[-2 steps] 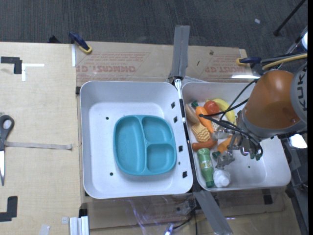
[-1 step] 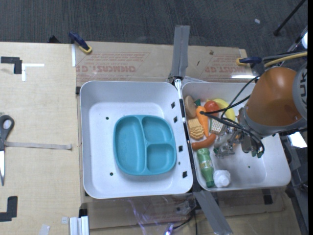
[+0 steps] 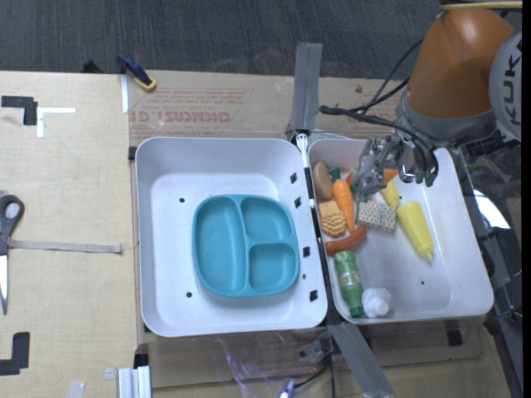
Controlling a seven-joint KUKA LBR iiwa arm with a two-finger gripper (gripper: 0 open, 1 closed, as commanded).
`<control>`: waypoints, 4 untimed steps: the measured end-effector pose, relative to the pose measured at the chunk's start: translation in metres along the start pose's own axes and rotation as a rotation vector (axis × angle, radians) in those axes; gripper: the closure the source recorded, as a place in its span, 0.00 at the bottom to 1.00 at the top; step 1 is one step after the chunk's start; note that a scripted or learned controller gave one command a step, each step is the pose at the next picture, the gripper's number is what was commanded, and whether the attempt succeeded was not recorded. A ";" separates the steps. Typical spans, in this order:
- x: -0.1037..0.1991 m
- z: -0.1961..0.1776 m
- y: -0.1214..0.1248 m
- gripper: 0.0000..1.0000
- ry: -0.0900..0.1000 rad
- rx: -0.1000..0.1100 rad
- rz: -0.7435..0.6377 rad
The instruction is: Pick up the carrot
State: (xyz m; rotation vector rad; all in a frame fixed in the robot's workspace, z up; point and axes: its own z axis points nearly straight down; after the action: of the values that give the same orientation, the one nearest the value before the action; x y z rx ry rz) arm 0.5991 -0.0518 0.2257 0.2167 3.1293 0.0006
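The orange carrot (image 3: pixel 343 199) lies in the right bin (image 3: pixel 465 288), near its upper-left corner, pointing toward the front. It is wedged among other toy foods. My gripper (image 3: pixel 371 175) hangs low over the bin's back part, just right of the carrot's upper end and above a checkered block (image 3: pixel 377 215). The view shows nothing held in it.
Around the carrot lie a brown bread piece (image 3: pixel 322 177), a waffle (image 3: pixel 332 216), a red sausage (image 3: pixel 347 240), a green bottle (image 3: pixel 348 280) and a yellow bottle (image 3: pixel 416 228). The left bin (image 3: pixel 158 288) holds a teal divided plate (image 3: pixel 246 245). Scissors (image 3: pixel 7 222) lie at the far left.
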 end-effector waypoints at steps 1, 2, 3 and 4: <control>0.000 0.000 0.000 0.00 0.000 0.000 0.000; -0.017 0.122 -0.055 0.00 0.003 0.001 0.156; -0.019 0.133 -0.038 0.00 0.003 0.002 0.388; -0.050 0.132 -0.039 0.00 -0.002 0.002 0.589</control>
State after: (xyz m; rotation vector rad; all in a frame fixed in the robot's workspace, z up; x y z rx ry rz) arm 0.6440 -0.0970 0.0939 1.1151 2.9306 0.0000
